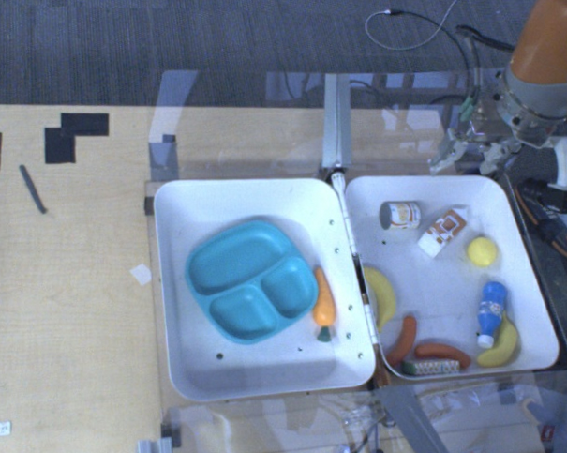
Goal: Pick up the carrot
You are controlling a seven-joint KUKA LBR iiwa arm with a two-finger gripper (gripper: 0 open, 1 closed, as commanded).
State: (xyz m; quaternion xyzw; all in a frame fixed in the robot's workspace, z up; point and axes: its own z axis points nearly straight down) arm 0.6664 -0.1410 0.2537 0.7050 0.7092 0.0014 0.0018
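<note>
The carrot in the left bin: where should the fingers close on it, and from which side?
Probably from above, across the orange middle of the carrot. It lies flat and lengthwise beside the blue plate, green end toward the near wall, so fingers should straddle its width, one sliding between carrot and plate. The gripper is at the right bin's far edge.

We see a pale wooden bench (71,305) bearing black tape marks (73,136) near its far left edge, dark grey carpet (209,32) beyond it, and a thin white cable (416,27) looping across that floor.
</note>
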